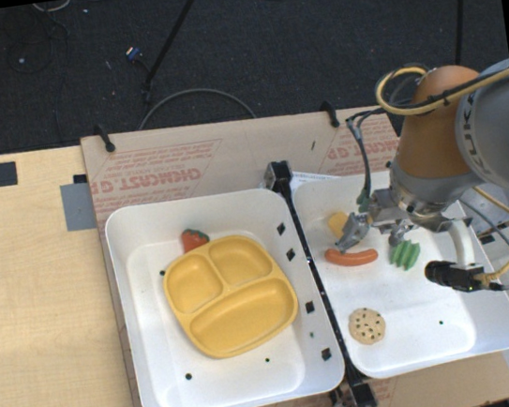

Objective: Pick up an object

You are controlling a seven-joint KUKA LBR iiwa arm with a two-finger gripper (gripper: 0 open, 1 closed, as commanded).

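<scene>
The tool (pixel 360 226) hovers by the red plastic sausage (pixel 352 256); its grip state is unclear. Centre over it before descending.

A robotics lab — loose cables (pixel 165 45) on dark floor, taped cardboard bench (pixel 192 164), white bins (pixel 160 392)

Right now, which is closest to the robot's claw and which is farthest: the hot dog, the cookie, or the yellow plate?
From the gripper, in the camera view:
1. Hot dog, right bin, just below the gripper.
2. Cookie, right bin, lower down near the front.
3. Yellow plate, across the divider in the left bin.
</scene>
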